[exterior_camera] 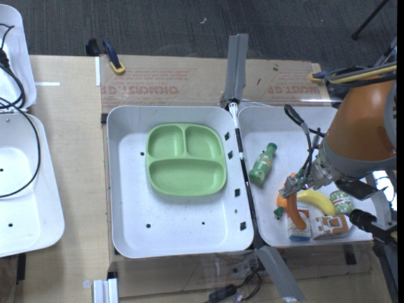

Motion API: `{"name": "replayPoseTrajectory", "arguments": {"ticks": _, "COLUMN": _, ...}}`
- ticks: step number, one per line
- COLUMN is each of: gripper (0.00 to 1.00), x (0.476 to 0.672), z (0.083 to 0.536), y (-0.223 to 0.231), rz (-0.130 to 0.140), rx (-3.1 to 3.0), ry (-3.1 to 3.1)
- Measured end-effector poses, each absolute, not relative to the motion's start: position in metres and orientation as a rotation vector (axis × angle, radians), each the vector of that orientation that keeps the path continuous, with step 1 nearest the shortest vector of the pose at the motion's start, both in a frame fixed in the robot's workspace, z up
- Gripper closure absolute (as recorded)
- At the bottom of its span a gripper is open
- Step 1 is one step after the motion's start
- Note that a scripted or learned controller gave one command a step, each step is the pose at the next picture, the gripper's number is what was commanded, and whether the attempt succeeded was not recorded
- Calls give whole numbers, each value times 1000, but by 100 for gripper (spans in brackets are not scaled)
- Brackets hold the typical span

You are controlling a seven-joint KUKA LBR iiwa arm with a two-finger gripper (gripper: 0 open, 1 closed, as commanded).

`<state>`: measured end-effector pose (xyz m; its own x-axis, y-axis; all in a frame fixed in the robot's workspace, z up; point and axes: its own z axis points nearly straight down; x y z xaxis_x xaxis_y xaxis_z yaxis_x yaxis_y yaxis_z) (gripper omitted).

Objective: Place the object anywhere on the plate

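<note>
We look down on a bench where the grey-and-orange arm (363, 128) leans in from the right and sets its gripper (294, 186) low over a cluster of toy food in the right bin (278, 122); whether the gripper is wide, narrow or closed on anything we cannot tell from this angle, so we call nothing held. The gripper's tip sits right at the top of an orange carrot-like piece (291, 210) and just beside a yellow banana (317, 201), which we judge to be the likely picks, since both lie where the tool has been aimed. Around them in the same bin rest a small carton (330, 226), a green-and-white round item (341, 201) and, standing apart toward the divider, a green bottle (262, 165). The left bin (126, 219) holds the green plate (186, 159), a three-compartment tray lying flat near the bin's upper middle, all of its sections bare. We judge the task barely begun: the object to be moved lies in the right bin, well apart from the plate, with the divider wall between them.
</note>
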<state>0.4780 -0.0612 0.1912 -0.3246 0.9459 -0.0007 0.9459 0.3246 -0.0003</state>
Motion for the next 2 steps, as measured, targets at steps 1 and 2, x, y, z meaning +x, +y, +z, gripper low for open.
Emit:
{"name": "replayPoseTrajectory", "arguments": {"ticks": 1, "gripper": 100, "x": 489, "z": 191, "y": -40, "rz": -2, "rx": 1591, "ry": 2709}}
{"name": "replayPoseTrajectory", "arguments": {"ticks": 2, "gripper": 100, "x": 494, "z": 228, "y": -24, "rz": -2, "rx": 1688, "ry": 2649}}
